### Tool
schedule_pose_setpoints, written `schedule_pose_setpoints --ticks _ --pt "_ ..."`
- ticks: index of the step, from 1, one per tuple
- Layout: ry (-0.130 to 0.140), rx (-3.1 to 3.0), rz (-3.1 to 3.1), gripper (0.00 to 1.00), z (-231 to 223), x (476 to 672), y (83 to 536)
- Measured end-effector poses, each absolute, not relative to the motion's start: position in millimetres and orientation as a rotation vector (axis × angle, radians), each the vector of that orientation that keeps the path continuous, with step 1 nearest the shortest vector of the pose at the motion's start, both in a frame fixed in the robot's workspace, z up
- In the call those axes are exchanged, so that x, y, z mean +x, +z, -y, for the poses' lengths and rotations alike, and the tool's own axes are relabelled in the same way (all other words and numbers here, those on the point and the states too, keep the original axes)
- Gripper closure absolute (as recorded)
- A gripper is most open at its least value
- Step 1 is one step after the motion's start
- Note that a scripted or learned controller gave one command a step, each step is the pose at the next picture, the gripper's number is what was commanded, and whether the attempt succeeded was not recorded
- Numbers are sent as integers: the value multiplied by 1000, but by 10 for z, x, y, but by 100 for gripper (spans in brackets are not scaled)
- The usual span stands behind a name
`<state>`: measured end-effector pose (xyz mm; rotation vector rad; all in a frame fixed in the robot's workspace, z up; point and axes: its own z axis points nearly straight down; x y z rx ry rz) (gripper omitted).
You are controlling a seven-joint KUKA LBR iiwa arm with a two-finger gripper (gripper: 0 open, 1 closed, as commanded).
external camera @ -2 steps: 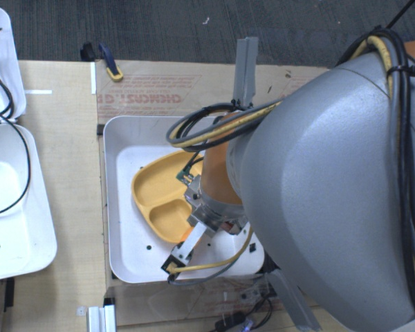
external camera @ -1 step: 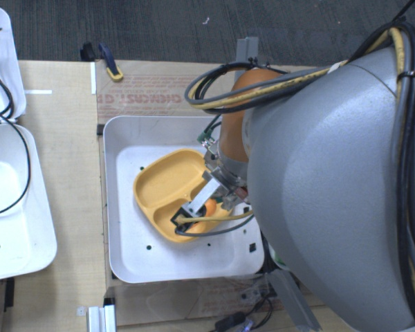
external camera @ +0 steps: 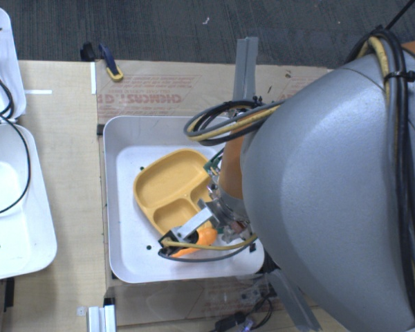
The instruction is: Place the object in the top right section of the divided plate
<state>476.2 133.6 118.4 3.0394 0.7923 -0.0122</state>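
Observation:
A yellow divided plate (external camera: 167, 185) lies tilted in the middle of the right white bin (external camera: 124, 213). Its large section faces the upper right, and two smaller sections sit toward the lower left. An orange object (external camera: 205, 238) shows just below the plate's lower right corner, partly hidden by robot hardware. My gripper (external camera: 218, 220) hangs over that same corner, right above the orange object. The wrist hides whether the object is in my grip or resting on the bin floor.
The big grey arm body (external camera: 332, 199) covers the right side of the bin. Looped cables (external camera: 221, 120) hang over the bin's far wall. A second white bin (external camera: 14, 206) stands to the left with a black cable across it.

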Motion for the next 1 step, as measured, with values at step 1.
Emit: schedule_pose_setpoints --ticks 1 --pt "-8 2995 -944 100 -1395 4773 1982"
